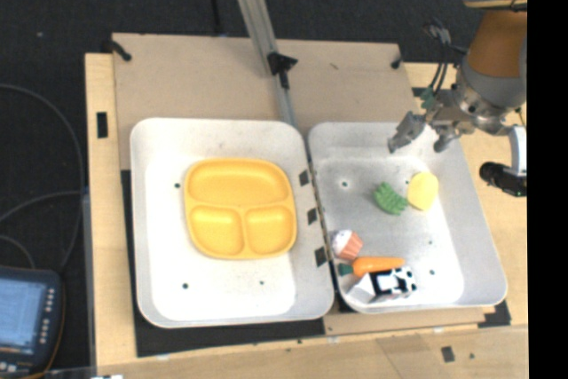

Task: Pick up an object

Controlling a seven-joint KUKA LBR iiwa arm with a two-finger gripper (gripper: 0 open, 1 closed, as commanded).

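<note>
We see the two-finger jaws point(422, 135) spread open, gripping nothing, above the right shallow white bin point(470, 217), apart from the yellow rounded block point(423, 190).

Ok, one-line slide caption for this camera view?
Gripper, jaws open, above right bin near green and yellow toys; yellow tray left.

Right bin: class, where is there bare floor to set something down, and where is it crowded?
Bare: far left floor of the right bin, and right of the yellow piece. Crowded: near edge, around the carrot.

Two bins point(151, 191), one yellow tray point(240, 207)
</note>
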